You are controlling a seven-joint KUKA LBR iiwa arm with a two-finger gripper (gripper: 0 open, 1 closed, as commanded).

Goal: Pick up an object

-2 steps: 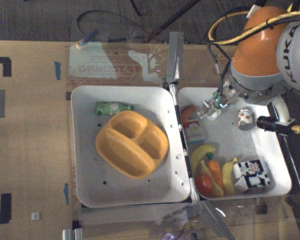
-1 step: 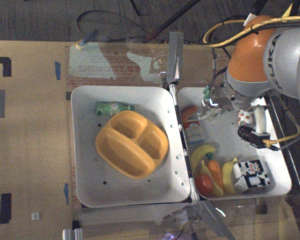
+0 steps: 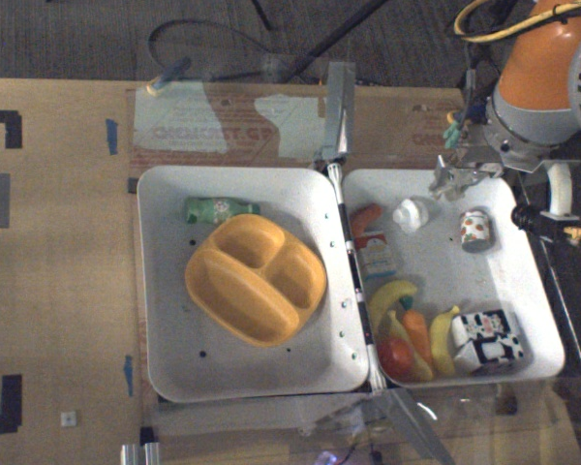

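Here, my claw point(image 3: 452, 177) hangs over the far edge of the right bin point(image 3: 537, 298), and I cannot tell how it stands. Nothing shows in its grip. Nearest to it lie a small white cup point(image 3: 411, 213) and, toward the bin's right edge, a little patterned cup point(image 3: 475, 230) — both apart from my claw. At the bin's left edge rest a reddish piece point(image 3: 365, 218) and a small carton point(image 3: 377, 257). Along the near edge a cluster crowds together: a yellow banana point(image 3: 389, 296), a carrot point(image 3: 416, 330), a red tomato point(image 3: 395, 356), a second banana point(image 3: 443, 338) and a black-and-white milk carton point(image 3: 484, 341) touching it in the near right corner. The left bin point(image 3: 165, 337) holds an orange divided plate point(image 3: 256, 278) in its middle — a green bottle point(image 3: 220, 208) lies just beyond it, near the far edge.
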